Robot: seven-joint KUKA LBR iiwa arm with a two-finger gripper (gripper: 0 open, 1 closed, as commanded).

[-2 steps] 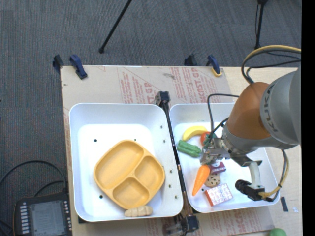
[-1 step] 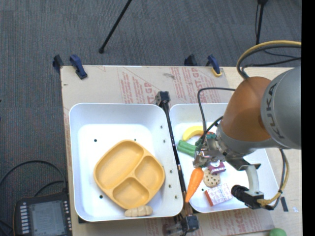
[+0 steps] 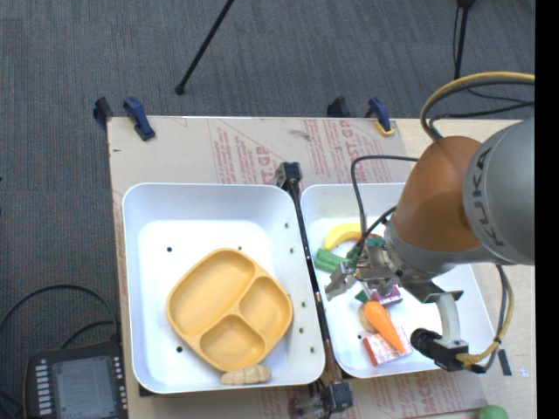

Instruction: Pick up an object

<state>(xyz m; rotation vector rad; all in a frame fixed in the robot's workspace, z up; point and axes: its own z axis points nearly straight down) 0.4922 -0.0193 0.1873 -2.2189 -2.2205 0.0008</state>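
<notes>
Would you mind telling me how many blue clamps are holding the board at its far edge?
2 blue clamps: one at the far left corner, one at the far right, near the yellow cable. Darker clips sit beside each.

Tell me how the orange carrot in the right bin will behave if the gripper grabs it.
The carrot looks smooth and tapered, so it may slip toward its thin end. Its round body would probably roll if nudged. It lies partly on a red packet, so it may shift.

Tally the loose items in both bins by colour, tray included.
Yellow: 2, divided tray, banana
Tan: 1, piece below the tray
Green: 1, block
Orange: 1, carrot
Red: 1, packet
Purple: 1, item partly under the gripper
Total: 7 visible
</notes>
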